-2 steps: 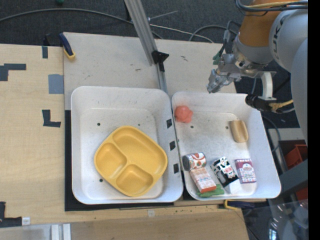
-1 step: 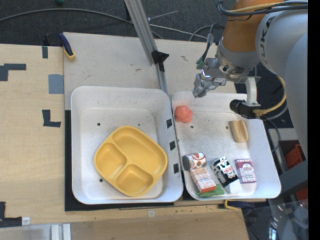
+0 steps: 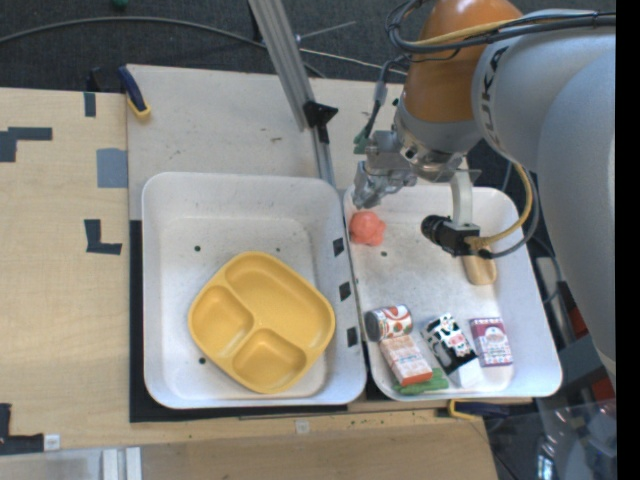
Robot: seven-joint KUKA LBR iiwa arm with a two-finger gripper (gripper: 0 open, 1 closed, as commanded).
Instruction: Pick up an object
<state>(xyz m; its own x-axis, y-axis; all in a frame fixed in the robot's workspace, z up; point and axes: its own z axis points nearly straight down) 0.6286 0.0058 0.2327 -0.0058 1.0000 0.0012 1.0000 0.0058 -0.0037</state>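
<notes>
Gripper (image 3: 368, 196), grip state unclear, hovers just above orange ball (image 3: 367, 228); right bin (image 3: 520, 268) on pale bench (image 3: 50, 268), dark carpet (image 3: 200, 8) behind.

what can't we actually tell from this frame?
- Gripper: in the camera view it hangs right above the orange ball; open or shut, and any contact, unreadable at this slant.
- Right bin: the arm covers its far right corner.
- Small packages at the near edge, e.g. the red box: labels too small to read.
- Green item: mostly hidden under the orange carton.
</notes>
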